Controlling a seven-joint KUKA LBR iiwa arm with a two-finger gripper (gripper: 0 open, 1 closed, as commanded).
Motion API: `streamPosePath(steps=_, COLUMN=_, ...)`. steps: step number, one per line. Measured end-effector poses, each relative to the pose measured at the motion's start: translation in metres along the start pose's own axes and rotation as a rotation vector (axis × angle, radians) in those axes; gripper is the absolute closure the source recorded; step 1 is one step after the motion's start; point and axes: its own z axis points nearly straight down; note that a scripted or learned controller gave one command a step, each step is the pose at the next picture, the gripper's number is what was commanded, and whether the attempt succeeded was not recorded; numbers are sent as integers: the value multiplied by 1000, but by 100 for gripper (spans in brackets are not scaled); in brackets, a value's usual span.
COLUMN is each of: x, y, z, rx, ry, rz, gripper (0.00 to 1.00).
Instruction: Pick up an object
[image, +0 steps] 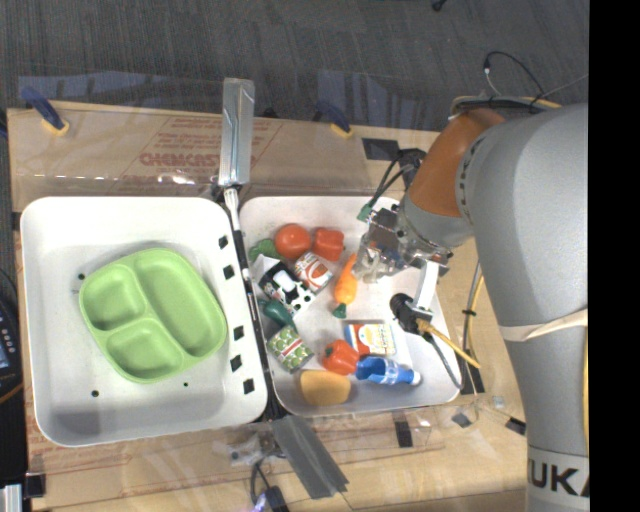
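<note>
My gripper (373, 258) hangs low over the right bin (440, 390), near its right wall. Just left of and below it lies an orange carrot (346, 285), close to the gripper; whether they touch is unclear. Further left sit a red tomato (293, 240) and a red pepper (328, 243). A red-and-white can (312, 272) and a black-and-white toy (284, 291) lie near the bin's left wall. Toward the front are a green can (290, 347), a small box (370, 335), a blue bottle (386, 374) and a yellow piece (325, 387).
The left bin (50, 400) holds a green divided plate (152, 313). A metal divider (236, 130) runs between the bins at the back. The grey arm (530, 230) and its cables cover the bench's right side.
</note>
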Motion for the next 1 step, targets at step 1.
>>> streamPosePath(steps=1, x=0, y=0, z=0, rx=1, ry=0, rz=0, gripper=0)
